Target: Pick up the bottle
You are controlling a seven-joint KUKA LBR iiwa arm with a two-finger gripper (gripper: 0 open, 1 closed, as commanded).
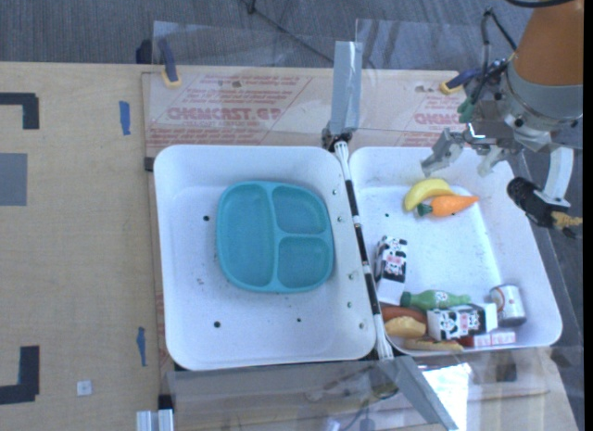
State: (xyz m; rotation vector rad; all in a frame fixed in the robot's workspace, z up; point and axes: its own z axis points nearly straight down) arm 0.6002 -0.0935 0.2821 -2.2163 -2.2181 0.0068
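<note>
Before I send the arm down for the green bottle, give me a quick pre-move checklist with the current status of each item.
1. Green bottle located, lying in the right bin near its front edge: ok.
2. Clear room around the bottle: not ok; a small carton and other food items crowd against it.
3. Gripper above the bottle: not ok; it sits over the bin's far end, near the banana and carrot.
4. Gripper free of any load: ok; nothing shows between its fingers.
5. Finger opening wide enough: cannot tell.
6. Blue divided plate in the left bin, out of the way: ok.
</note>
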